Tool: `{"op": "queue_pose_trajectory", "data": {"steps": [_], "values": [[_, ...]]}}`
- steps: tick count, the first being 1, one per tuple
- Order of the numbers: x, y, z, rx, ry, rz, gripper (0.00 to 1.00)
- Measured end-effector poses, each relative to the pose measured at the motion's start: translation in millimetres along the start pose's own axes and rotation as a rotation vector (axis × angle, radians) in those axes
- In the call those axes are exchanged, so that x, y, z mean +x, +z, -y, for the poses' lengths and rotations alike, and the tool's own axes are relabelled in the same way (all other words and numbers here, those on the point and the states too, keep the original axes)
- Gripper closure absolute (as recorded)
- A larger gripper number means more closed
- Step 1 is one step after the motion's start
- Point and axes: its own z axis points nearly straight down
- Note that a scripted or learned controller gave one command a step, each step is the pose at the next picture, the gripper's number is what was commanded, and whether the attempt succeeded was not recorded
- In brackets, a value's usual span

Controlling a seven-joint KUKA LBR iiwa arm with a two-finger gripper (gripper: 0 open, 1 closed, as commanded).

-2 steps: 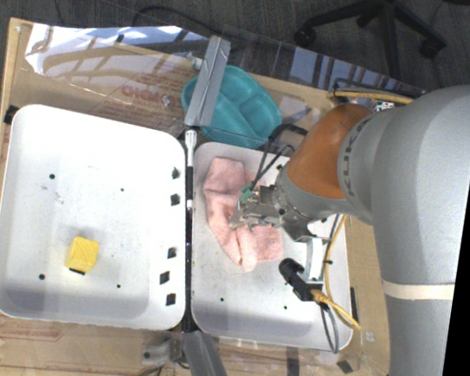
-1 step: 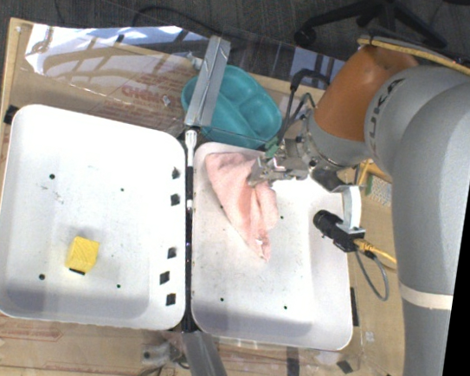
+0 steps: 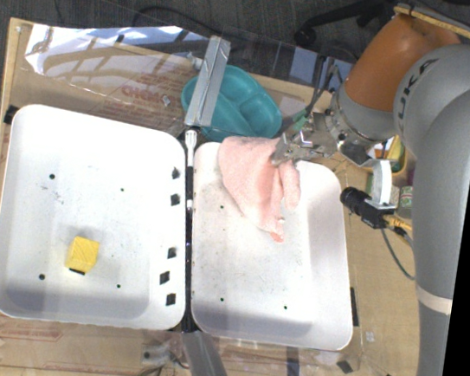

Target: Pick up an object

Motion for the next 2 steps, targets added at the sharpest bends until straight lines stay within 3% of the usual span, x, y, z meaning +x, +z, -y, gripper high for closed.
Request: {"op": "queue_pose_trajectory", "data": {"steps": [1, 2], "values": [[-19.9, 36.6, -22.0, -0.001, -0.049, 0.001, 1.00], [-52.7, 1.9, 0.5, -0.001, 0.100, 0.001, 1.00]]}}
